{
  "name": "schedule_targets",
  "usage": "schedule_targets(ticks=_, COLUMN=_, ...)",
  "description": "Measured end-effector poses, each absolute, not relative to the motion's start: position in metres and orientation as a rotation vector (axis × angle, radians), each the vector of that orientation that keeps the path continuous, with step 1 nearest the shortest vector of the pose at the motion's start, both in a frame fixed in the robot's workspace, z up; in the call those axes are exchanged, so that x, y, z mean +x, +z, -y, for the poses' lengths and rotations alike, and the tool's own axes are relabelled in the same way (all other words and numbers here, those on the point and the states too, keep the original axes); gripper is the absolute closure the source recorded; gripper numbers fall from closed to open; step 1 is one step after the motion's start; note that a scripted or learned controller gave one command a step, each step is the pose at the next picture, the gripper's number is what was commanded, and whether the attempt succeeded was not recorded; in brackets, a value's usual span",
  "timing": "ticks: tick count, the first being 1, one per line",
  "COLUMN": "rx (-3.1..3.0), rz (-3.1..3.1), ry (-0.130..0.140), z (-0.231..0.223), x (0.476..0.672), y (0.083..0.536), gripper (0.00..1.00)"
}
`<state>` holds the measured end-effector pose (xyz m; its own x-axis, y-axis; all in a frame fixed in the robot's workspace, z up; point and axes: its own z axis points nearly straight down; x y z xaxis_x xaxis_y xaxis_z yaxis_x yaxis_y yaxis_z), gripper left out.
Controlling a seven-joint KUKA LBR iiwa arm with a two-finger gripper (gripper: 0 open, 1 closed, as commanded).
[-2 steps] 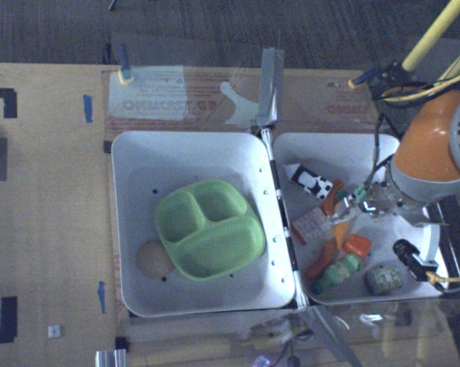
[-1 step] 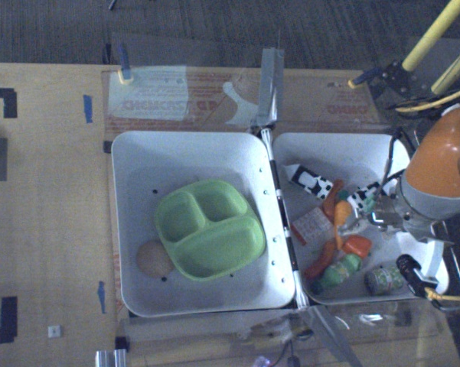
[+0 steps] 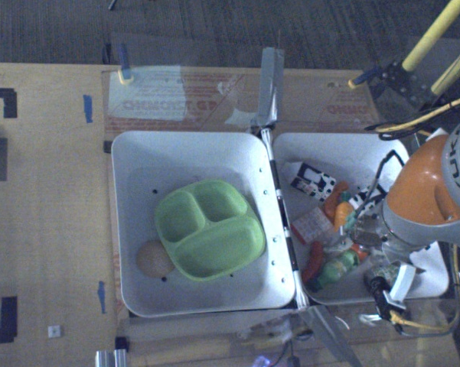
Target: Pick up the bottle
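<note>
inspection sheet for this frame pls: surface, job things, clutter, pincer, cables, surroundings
Surface: two white bins, left bin, right bin, on a wooden bench.
Job things: bottle cannot be told apart in the right bin's pile.
Clutter: green divided tray and tan ball in left bin; black-and-white box and red item in right bin.
Pincer: over the right bin's pile; state unclear.
Cables: black cable; yellow cable.
Surroundings: dark carpet; blue tape.

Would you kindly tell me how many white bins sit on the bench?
2: the left bin holds a green divided plate; the right bin holds clutter under the arm, which may hide items.
</note>
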<state>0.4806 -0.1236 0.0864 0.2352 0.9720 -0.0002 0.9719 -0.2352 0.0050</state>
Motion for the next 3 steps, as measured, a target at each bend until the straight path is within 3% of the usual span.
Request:
schedule_targets(ticks=1, rx=2.466, rz=-1.937, ry=0.006, z=0.1240, x=0.4812, y=0.0969, gripper=1.00)
schedule_targets(ticks=2, rx=2.466, rz=-1.938, ry=0.006, z=0.1239, x=0.4812, y=0.0969, gripper=0.00)
schedule_targets(ticks=3, rx=2.337, rz=-2.101, ry=0.000, z=0.1263, x=0.4793, y=0.0967, gripper=0.00)
